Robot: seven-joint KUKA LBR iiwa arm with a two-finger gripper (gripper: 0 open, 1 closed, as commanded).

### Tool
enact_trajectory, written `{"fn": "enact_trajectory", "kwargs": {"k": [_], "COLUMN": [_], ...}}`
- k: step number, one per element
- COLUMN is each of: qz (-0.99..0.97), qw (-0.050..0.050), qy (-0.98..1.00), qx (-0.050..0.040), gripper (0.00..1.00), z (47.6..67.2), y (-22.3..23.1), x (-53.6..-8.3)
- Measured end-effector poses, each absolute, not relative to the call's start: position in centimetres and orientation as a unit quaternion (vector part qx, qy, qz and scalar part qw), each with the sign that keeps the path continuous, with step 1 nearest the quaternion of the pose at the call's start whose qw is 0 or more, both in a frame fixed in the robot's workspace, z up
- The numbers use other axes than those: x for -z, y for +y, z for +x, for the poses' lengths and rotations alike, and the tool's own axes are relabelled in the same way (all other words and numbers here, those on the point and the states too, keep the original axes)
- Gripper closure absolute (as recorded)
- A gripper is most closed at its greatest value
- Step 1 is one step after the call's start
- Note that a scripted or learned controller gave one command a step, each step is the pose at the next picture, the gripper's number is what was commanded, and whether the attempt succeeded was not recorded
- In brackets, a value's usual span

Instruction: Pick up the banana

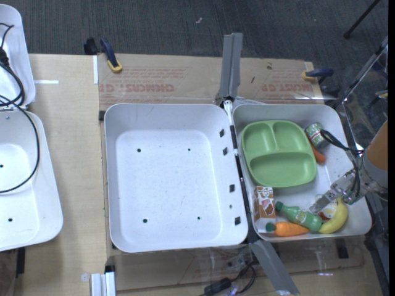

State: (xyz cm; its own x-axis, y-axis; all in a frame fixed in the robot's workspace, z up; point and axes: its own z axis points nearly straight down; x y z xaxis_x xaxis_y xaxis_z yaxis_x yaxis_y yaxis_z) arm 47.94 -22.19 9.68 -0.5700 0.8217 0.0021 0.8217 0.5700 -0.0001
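A view from above and at a slant shows two shallow white bins side by side on a counter (68, 91). The left bin (123, 165) has a bare white floor. The right bin (364, 224) holds all the objects, and the green divided plate (278, 153) in its upper half serves here as the landmark.

Below and to the right of the plate, in the bin's lower right corner, lies the banana (336, 217), yellow and curved. Its long axis runs from the lower left up to the right, following the corner. A green bottle (301, 216) lies just to the banana's left, touching it or nearly so. Further left of the bottle are an orange carrot (288, 229) and a small upright juice carton (265, 202). To the right of the plate sits a small can (315, 133) with another orange object beside it.

The grey arm enters from the right, below the plate's level. Its gripper (333, 197) hangs just above the banana's upper end (slightly to the plate side of it), with the fingers appearing spread apart and nothing between them, though the metal blurs against the white bin. The banana lies directly below and slightly right of the fingers, so the coming move is judged to be a short descent, with the fingers closing across the fruit's narrow width.
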Motion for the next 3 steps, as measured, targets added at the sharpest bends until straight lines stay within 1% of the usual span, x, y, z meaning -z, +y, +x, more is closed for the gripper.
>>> {"fn": "enact_trajectory", "kwargs": {"k": [1, 2, 3], "qz": [-0.493, -0.495, -0.495], "qw": [0.001, 0.001, 0.001], "qy": [-0.870, -0.869, -0.869], "qx": [0.0010, 0.0018, 0.0012], "gripper": [0.00, 1.00, 0.00], "z": [47.86, 47.98, 47.93], "y": [-22.15, -22.13, -22.16], "x": [-9.12, -9.80, -9.79]}}
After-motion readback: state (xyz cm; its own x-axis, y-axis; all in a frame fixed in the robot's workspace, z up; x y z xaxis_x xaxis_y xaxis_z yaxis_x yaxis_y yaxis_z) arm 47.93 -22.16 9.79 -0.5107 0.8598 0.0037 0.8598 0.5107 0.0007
